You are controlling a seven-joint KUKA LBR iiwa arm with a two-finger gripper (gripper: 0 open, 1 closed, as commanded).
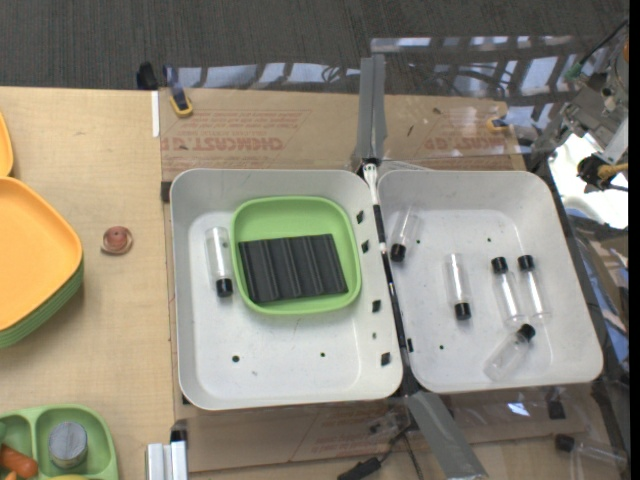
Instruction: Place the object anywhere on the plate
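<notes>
- Left bin (200, 368): a white shallow tray is sitting on the surface (110, 168), and a green plate (295, 255) is lying in its upper half.
- Dark ridged slab (291, 268): a black rectangular piece with lengthwise ribs is resting on the green plate, covering most of its floor.
- Left vial (218, 259): one clear tube with a black cap is lying in the left bin just beside the plate's left rim, cap pointing toward the viewer; it is off the plate.
- Right bin (470, 368): the second white tray is sitting edge to edge with the first.
- Vial at the divider (403, 236): a clear tube is lying near the right bin's left wall, black cap at its lower end.
- Middle vial (458, 285): another tube is lying upright in the view, cap low.
- Paired vials (515, 288): two tubes are lying side by side, caps at their upper ends.
- Slanted vial (509, 350): a tube is lying diagonally near the right bin's lower right, cap at its upper right.
- Arm hardware (600, 118): pale metal parts are showing at the upper right edge, well apart from both bins; whether the pincer is spread or pressed together cannot be told.
- Orange plates (35, 258): a stack is sitting at the far left of the surface, with a small red knob (117, 239) just beside it.
</notes>
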